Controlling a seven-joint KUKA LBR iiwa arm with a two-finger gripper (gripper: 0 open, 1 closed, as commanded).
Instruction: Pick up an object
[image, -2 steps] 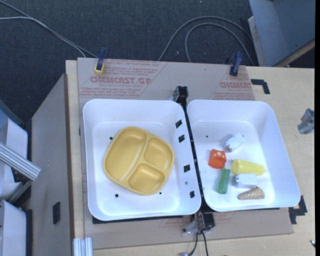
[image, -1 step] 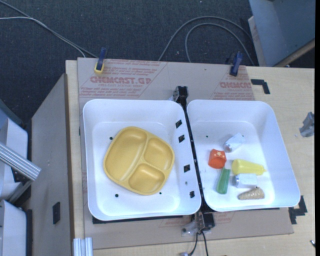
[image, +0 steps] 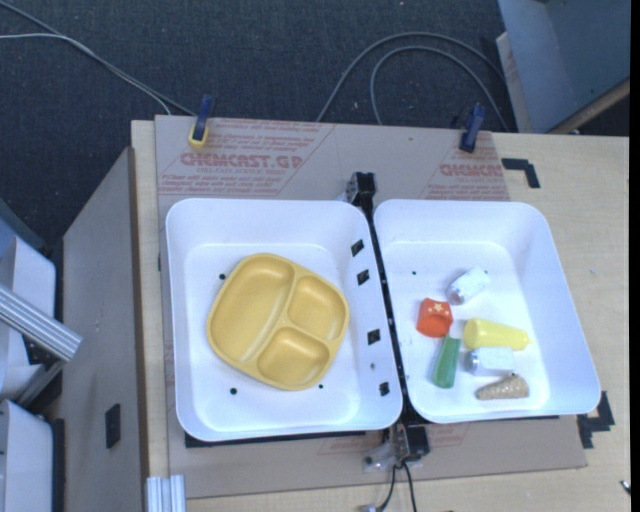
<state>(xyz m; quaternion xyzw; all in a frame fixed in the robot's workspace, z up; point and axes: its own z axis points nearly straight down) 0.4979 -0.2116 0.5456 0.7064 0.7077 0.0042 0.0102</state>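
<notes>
We'd go for the orange block (image: 434, 318) sitting alone-ish in the right bin (image: 560, 300), dropping straight down, away from the green piece (image: 446, 362).

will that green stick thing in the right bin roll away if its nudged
Probably: the green stick looks rounded and lies flat on the smooth right bin floor. It seems small, likely light, so a nudge could push it toward the orange block.

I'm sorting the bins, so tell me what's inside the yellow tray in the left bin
The yellow tray in the left bin shows three bare compartments, nothing in them. What lies beneath the tray is covered.
</notes>
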